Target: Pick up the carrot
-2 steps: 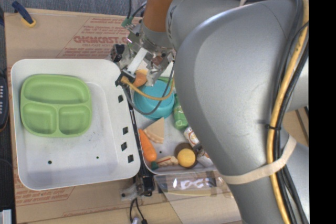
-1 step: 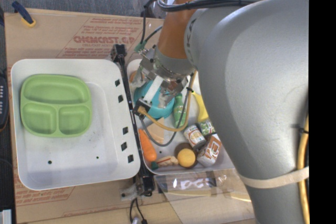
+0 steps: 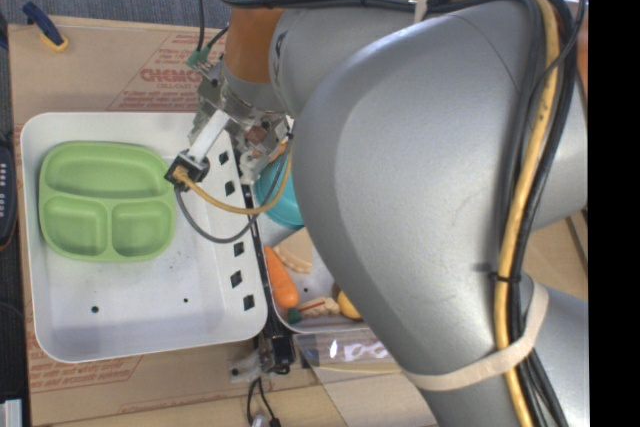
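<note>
The carrot (image 3: 281, 278) is lying in the right bin (image 3: 300, 320), right up against the wall it shares with the left bin (image 3: 150, 335), orange and pointing roughly up-down. A teal bowl (image 3: 283, 200) sits just above it, and some pale food pieces (image 3: 297, 260) and a yellow bit (image 3: 347, 305) are close by. The pincer (image 3: 250, 140) hangs over the divider above the bowl, apart from the carrot; honestly can't tell whether it's released or clenched. A green divided plate (image 3: 105, 200) sits in the left bin. The big grey arm (image 3: 430, 185) covers most of the right bin.
</note>
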Tool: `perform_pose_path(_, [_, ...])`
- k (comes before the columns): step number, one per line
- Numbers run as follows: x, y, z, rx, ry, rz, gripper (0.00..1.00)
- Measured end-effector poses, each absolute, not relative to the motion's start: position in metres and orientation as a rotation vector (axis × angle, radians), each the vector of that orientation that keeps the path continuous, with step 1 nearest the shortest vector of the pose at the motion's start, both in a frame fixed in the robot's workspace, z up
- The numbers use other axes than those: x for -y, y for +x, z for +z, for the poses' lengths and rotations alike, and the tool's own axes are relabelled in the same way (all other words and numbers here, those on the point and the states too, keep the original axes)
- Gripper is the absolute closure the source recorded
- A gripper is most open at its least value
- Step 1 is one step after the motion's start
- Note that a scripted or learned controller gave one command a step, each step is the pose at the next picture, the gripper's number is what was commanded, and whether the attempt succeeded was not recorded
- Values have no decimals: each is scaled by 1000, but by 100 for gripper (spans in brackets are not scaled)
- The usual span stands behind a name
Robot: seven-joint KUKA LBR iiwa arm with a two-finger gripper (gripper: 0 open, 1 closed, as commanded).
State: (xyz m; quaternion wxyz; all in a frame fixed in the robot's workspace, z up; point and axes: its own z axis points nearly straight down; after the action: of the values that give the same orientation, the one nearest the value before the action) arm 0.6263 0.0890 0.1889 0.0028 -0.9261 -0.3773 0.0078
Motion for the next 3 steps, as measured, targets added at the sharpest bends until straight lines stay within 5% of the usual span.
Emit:
perform_pose_path(1, [-41, 653, 339, 1177, -2913, 4, 0])
perform_pose_path(2, [-74, 650, 341, 793, -3040, 17, 0])
perform_pose_path(3, [-135, 645, 240, 710, -3059, 41, 0])
